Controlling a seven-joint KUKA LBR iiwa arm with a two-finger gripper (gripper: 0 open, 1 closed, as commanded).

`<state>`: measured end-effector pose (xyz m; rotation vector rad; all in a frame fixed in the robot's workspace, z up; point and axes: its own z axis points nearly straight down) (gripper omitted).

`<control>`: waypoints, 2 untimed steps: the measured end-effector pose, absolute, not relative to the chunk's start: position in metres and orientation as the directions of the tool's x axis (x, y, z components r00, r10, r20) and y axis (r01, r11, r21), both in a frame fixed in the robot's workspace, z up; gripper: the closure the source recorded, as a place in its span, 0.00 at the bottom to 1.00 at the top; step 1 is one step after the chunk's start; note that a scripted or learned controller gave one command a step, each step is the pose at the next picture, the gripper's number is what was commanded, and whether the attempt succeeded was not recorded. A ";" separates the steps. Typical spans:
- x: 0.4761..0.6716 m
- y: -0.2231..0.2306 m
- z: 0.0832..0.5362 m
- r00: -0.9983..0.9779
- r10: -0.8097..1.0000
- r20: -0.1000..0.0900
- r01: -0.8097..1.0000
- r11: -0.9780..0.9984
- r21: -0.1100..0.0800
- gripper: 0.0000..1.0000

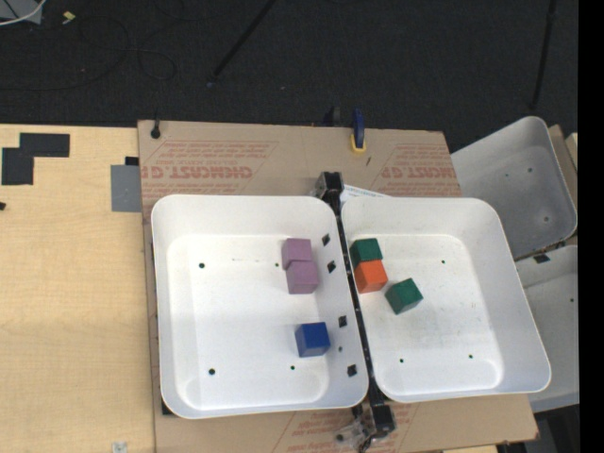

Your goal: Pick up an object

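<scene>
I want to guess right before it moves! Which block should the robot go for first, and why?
Probably the blue block in the left bin: reach in above it. It sits alone with room on every side, so fingers could fit around it. The two purple blocks touch each other, and the orange block is squeezed against a green block by the divider.

The flat brown cardboard sheet under the two white bins bears red printed lettering, upside down from this view, once on each side of the blue clamp at its far edge, too blurred to read with certainty.
</scene>
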<state>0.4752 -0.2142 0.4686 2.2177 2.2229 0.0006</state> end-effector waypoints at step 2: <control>0.476 -0.214 0.485 -0.006 1.000 -0.001 1.000 0.006 -0.001 1.00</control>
